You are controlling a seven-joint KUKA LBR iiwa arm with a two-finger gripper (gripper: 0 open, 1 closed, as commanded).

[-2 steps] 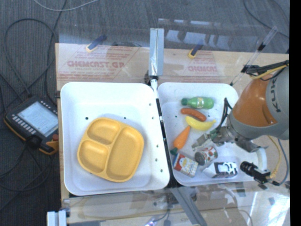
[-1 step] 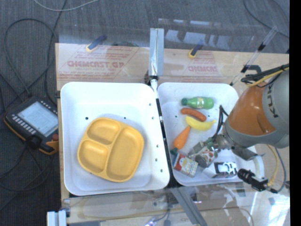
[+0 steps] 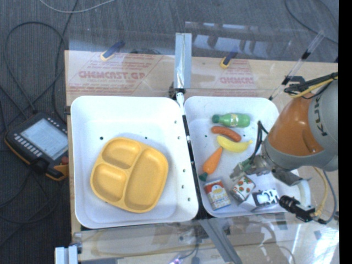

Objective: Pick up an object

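The right bin point(image 3: 273, 110) holds a green bottle point(image 3: 231, 119), a red sausage point(image 3: 226, 132), a yellow banana point(image 3: 233, 143), an orange carrot point(image 3: 212, 160) and two small cartons point(image 3: 217, 195) point(image 3: 242, 190). My gripper point(image 3: 243, 170) reaches in from the right and hangs low over the bin's front right part. It sits just above the right-hand carton and to the right of the carrot. Nothing shows as held.
A yellow divided tray point(image 3: 130, 173) lies in the left bin point(image 3: 88, 114). The arm's orange band point(image 3: 297, 131) looms over the right bin's right wall. A teach pendant point(image 3: 37, 142) lies on the floor to the left. Cables run at the back.
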